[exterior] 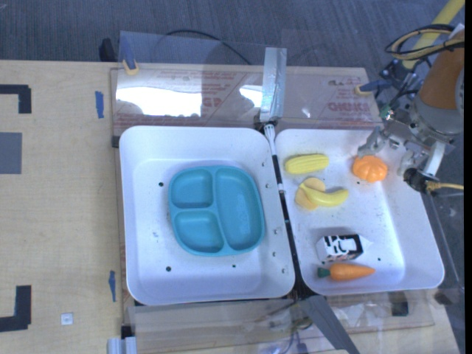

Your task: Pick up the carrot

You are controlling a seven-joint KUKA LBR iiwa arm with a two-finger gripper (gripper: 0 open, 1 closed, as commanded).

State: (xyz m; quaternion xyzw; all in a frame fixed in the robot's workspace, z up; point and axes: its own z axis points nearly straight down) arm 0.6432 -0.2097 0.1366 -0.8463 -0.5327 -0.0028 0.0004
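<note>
Carrot [348, 272] is sitting right at the near edge of the right bin [420, 227], lying flat with its green end pointing toward the divider between the bins. Just behind it, nearly touching, there's a little black-and-white carton [340, 246]. Further back in the same bin you've got a banana [320, 195], then an ear of corn [306, 164] near the far edge, and an orange pumpkin-looking thing [369, 169] off toward the far right corner. Left bin [140, 220] has a blue divided plate [217, 209] sitting in the middle. Gripper [398, 140] hangs over the right bin's far right corner, close to the pumpkin, well away from the carrot. Honestly can't tell if it's open or closed.
</note>
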